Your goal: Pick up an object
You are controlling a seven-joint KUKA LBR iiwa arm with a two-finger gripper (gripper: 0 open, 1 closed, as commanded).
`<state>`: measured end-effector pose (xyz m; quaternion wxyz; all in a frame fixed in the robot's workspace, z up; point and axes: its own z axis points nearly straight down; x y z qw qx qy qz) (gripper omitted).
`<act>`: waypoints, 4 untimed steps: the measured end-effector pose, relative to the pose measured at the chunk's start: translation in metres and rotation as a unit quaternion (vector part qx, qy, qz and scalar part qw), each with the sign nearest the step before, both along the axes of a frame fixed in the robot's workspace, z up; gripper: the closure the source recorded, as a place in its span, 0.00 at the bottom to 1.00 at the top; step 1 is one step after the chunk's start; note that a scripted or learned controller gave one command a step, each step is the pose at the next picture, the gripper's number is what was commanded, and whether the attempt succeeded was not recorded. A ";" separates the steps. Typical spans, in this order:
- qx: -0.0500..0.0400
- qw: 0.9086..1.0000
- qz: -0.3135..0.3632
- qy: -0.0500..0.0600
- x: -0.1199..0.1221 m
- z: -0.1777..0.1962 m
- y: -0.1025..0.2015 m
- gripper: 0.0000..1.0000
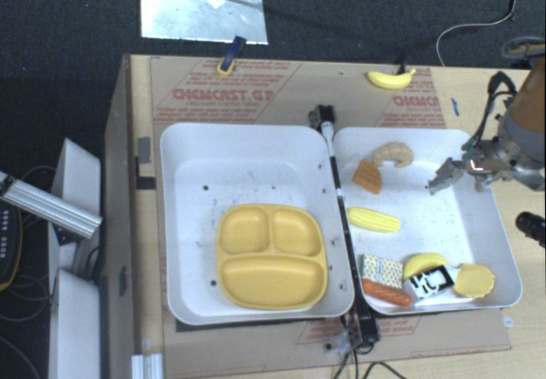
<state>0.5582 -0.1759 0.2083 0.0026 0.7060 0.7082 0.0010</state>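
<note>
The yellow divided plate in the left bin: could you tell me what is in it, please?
The yellow divided plate shows three bare compartments with nothing lying in them. It rests on the left bin floor; whatever lies beneath it is covered.

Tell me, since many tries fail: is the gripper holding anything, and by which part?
Nothing is held. The gripper hangs over the right bin, with no item between its fingers. The croissant lies apart, to its left.

- My arm (pixel 525 125) runs off the right edge, so most of it is cut away.
- My claw (pixel 461 171) is too small and blurred to read.
- A black-and-white item (pixel 431 282) hides part of the yellow piece (pixel 424 264) beneath it.
</note>
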 end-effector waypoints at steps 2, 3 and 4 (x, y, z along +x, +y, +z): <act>0.000 1.000 0.000 0.001 -0.071 -0.034 0.017 0.00; 0.001 1.000 0.000 0.003 -0.072 -0.119 0.052 0.00; 0.001 1.000 0.000 0.001 0.012 -0.071 0.089 0.00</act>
